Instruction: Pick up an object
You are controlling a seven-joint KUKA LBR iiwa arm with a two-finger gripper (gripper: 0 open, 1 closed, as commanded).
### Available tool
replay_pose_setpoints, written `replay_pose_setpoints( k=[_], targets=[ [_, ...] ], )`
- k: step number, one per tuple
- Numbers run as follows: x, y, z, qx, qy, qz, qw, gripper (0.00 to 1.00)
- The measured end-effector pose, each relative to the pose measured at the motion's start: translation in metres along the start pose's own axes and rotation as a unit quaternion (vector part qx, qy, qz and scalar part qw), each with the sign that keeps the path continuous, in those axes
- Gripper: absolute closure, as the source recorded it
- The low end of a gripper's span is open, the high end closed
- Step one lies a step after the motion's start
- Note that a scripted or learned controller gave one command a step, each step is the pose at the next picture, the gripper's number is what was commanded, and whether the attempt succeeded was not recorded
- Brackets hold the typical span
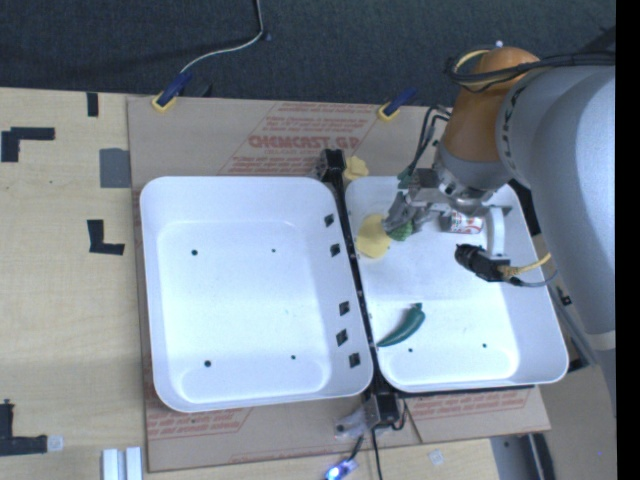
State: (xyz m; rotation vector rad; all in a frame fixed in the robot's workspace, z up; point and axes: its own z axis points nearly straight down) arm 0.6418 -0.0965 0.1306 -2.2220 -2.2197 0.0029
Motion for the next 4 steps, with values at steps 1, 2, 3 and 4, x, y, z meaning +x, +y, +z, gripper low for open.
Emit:
replay_pose_setpoints(
  k=[1, 2, 3, 4],
  targets=[
    [-0.069, -0.008, -0.046, -0.002, -0.001, 0.001, 1.0, 1.0],
    [0.049, 0.019, -0.054, -0.002, 0.002, -0.006, 1.0, 1.0],
    [0.005, -0.009, -0.169, -0.005, -0.001, 0.0, 1.0, 1.0],
    [0.067, -0.029, -0.119, 0.002, 0.001, -0.004, 1.0, 1.0]
  ],
)
